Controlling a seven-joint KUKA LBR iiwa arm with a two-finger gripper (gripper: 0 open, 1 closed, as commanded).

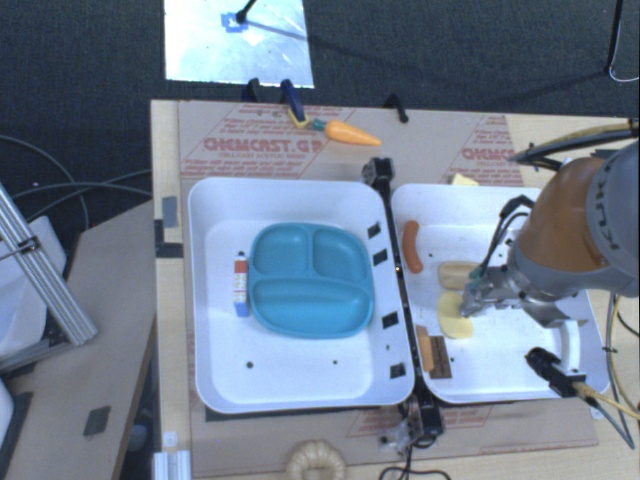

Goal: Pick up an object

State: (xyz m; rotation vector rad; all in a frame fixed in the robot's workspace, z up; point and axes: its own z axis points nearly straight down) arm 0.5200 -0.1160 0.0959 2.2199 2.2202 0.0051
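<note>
Honestly, claw grip state unreadable; yellow disc just below, bread roll just above, could nudge either.

Two shallow white bins: left bin, right bin. Left bin: one blue divided plate, one marker. Right bin: one hot dog, one yellow disc, one tan piece, one brown bar. Tabletop's far edge: one toy carrot.

A toy carrot lies on the cardboard sheet behind the bins, near a reflective panel.
</note>
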